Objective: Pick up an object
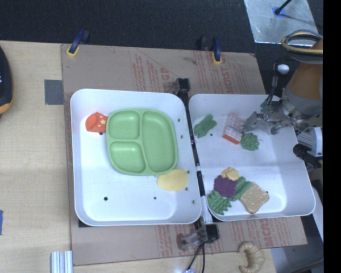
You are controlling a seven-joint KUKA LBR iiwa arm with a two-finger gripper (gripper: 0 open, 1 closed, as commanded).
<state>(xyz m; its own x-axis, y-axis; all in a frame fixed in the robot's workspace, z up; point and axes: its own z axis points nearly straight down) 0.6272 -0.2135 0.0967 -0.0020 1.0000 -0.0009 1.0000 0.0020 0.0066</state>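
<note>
Over the right bin [284, 169], toward its far right corner, the hand [260, 121] is seen reaching in from the right on the grey arm, low above the bin floor; whether it is spread or closed cannot be told from this slanted view. Just beside and below the hand a small green broccoli piece [250, 141] is seen lying on the bin floor, with a red-and-white packet [232, 128] to its left and a green leafy piece [204, 125] further left. Near the front edge of the same bin a cluster is seen: a purple item [225, 185], a yellow bit [231, 173], green pieces and a tan cracker [253, 198]. On the left bin [91, 198] a green divided plate [142, 141] is placed, a red item [95, 122] touching its left rim and a yellow piece [173, 180] at its front right corner.
</note>
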